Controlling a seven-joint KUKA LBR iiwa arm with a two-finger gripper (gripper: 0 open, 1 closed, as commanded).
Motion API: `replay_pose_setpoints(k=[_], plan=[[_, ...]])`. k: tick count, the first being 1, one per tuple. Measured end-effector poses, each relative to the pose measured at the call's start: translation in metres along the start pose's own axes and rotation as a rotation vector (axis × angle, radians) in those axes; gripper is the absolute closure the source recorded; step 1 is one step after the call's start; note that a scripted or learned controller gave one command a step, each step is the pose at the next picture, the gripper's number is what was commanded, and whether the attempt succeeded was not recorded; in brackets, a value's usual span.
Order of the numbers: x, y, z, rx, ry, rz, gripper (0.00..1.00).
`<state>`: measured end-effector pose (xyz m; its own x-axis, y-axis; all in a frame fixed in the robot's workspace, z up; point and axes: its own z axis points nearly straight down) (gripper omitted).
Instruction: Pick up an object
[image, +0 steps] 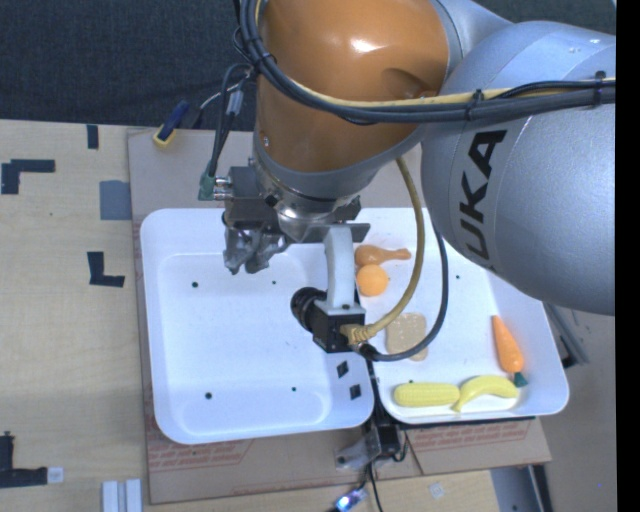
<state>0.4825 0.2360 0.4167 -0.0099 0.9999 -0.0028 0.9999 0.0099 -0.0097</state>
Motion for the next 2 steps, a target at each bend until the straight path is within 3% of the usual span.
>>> replay_pose_setpoints(k=[1,2], plan=[[0.0,0.0,0.0004,0.001,0.0,0.0,0.0],[0.0006,-0.0002,-0.0095,0.002,-0.001,-0.002,1.0]])
